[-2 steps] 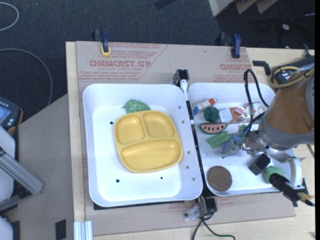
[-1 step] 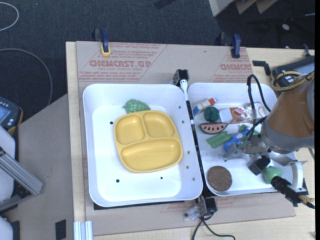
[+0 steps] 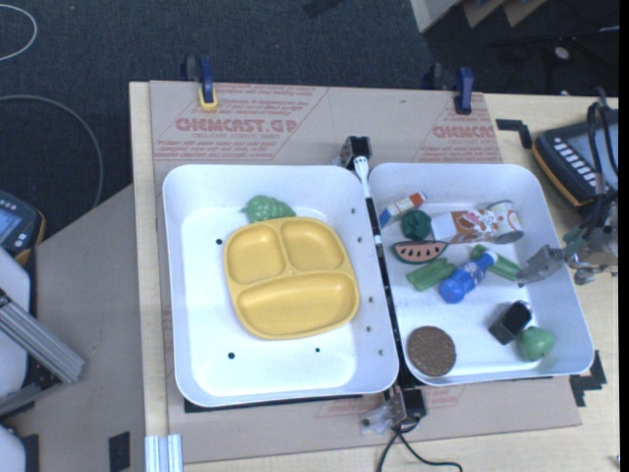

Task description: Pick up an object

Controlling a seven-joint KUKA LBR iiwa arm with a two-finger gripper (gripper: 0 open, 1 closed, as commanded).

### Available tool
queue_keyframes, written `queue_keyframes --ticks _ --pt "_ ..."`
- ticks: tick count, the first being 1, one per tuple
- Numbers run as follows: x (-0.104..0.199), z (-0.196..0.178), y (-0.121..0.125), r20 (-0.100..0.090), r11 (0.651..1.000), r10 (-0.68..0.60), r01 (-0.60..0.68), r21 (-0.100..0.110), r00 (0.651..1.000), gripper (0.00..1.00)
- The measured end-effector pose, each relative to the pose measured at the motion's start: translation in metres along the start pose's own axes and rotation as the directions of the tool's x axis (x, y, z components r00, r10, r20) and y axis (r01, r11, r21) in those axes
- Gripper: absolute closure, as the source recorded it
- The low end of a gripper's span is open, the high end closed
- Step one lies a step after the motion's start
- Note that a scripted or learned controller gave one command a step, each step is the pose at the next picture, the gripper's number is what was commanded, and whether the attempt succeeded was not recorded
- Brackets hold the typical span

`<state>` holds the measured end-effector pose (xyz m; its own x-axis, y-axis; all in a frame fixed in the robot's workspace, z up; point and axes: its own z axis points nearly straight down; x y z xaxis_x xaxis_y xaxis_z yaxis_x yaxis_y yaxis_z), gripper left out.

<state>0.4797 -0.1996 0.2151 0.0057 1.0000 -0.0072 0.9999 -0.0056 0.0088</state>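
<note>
**Gripper at the right bin's edge, objects lying loose**

The bench [image 3: 295, 126] is a brown sheet printed with red lettering, held at its far edge by two blue clamps. On it sit two shallow white bins side by side. The left bin [image 3: 197, 293] holds a yellow divided plate [image 3: 291, 276] with three compartments, lying flat near the middle, and a green leafy toy [image 3: 267, 207] touching the plate's far rim.

The right bin [image 3: 560, 308] carries the smaller objects. Toward the far side lies a printed can or carton [image 3: 484, 222] on its side, with a small red-and-white tube [image 3: 403, 206] near it and a dark green rounded piece [image 3: 417, 224] between them. A watermelon slice toy [image 3: 420, 252] lies just in front of that piece. Near the centre a blue bottle [image 3: 458, 283] rests against green stick-shaped pieces [image 3: 429, 275]. At the near edge sits a brown round disc [image 3: 431, 350], and to its right a black block [image 3: 511, 322] just beside a green ball-like toy [image 3: 537, 343].

The gripper [image 3: 543, 262] reaches in at the right bin's right side, above the bin floor and near the green sticks. It is small and grey against the white, so how far its fingers are spread cannot be told, and nothing is seen between them.
</note>
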Motion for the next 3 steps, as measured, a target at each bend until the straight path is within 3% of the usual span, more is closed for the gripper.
queue_keyframes --ticks 1,2,3 --pt "0.004 0.137 -0.003 -0.009 1.000 -0.003 0.003 0.014 1.000 0.00" --pt "0.056 0.092 -0.001 -0.007 1.000 -0.010 0.010 0.006 1.000 0.00" --pt "0.133 0.026 0.000 -0.007 1.000 -0.013 0.013 0.002 1.000 0.00"
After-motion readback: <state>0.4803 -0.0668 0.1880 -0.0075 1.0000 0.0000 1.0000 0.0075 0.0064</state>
